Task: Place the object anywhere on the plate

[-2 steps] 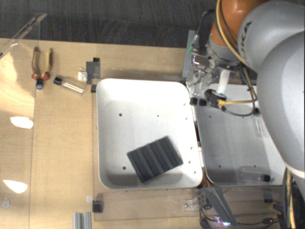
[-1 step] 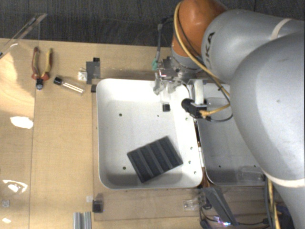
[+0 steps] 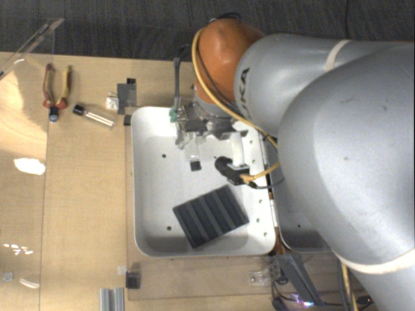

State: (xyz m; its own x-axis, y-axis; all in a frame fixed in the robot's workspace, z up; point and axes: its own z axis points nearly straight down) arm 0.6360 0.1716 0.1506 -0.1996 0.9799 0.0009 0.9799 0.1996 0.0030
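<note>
While the grey arm [image 3: 324, 128] is reached in from the right over the white bin [image 3: 146, 193], its gripper [image 3: 189, 149] is lowered at the far side; whether anything is gripped cannot be told. The dark ribbed plate [image 3: 211, 217] lies nearer, well apart.

Black letters, seemingly "KUKA", run along the grey arm [image 3: 272, 76] near its orange band.
</note>
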